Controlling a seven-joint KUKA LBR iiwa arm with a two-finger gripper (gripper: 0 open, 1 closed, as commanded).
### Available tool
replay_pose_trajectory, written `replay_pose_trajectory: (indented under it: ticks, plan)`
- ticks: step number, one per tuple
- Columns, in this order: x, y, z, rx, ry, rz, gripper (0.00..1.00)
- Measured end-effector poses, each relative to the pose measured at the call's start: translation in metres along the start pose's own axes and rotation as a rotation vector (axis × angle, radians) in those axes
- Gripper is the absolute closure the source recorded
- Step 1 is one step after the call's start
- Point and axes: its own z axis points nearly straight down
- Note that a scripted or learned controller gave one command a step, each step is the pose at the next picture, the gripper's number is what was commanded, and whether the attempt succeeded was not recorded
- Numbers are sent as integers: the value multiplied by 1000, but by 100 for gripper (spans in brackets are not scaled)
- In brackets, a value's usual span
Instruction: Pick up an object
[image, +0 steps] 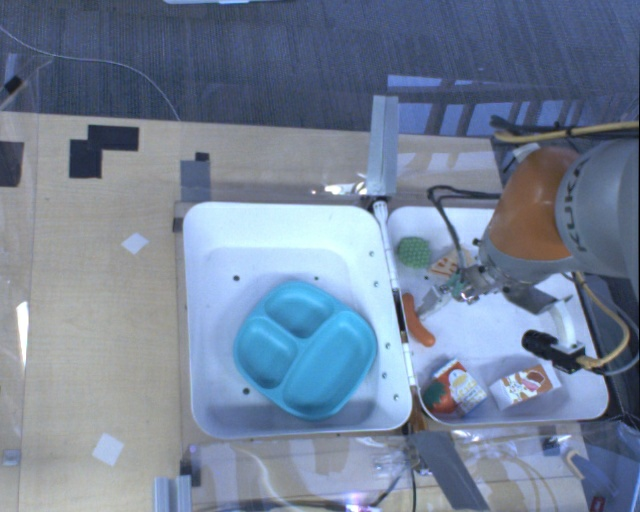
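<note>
- My arm (570, 215) enters from the right and covers the upper right of the right bin (590, 395). It is bent low over this bin because the loose objects lie here.
- Landmark: the divider rail (395, 300) between the two bins. All places below are given from it.
- Left bin (215, 300): directly left of the rail. It carries a blue compartment plate (305, 348), lying flat in the bin's centre and lower part, well apart from the rail at its left edge and near it at its right. I judge the plate a poor candidate: broad and flat, with little for two fingers to close on.
- Two small cartons: one (527, 386) well right of the rail near the bin's lower wall; one (455, 388) near the rail, at the lower corner. Both lie tilted.
- Green textured ball (413, 250): just right of the rail, upper part of the bin.
- Orange-red sausage-shaped object (418, 322): just beside the rail, at mid height, lying along it. I judge it the nearest target.
- My claw (450, 290): right of the rail, between the ball and the sausage-shaped object, just above the latter. How far it is open cannot be told; nothing is seen held in it.
</note>
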Motion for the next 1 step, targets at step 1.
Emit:
replay_pose_trajectory:
  ticks: [1]
  plan:
    - [-70, 73, 3, 7, 5, 141, 0]
